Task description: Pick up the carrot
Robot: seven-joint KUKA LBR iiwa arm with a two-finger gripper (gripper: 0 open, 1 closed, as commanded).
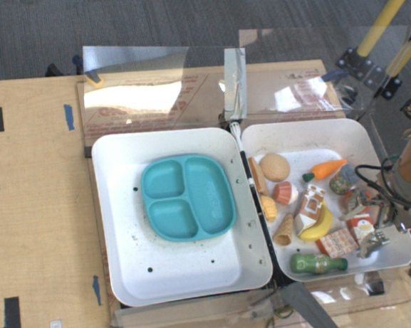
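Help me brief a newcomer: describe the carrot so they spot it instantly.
Look in the right-hand white bin, the one crowded with toy food. Toward its far side, right of the round tan bun, lies the carrot: a small orange cone with a green stub, the bin's one plain bright orange piece.

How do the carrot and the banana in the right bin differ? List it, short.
Colour: the carrot is orange with a green end, the banana is yellow.
Shape: the carrot is straight and tapered, the banana is curved.
Place: the carrot lies toward the far side of the right bin with bare floor around most of it; the banana lies nearer the middle, crowded among other toy foods.
Both lie flat in the same bin.
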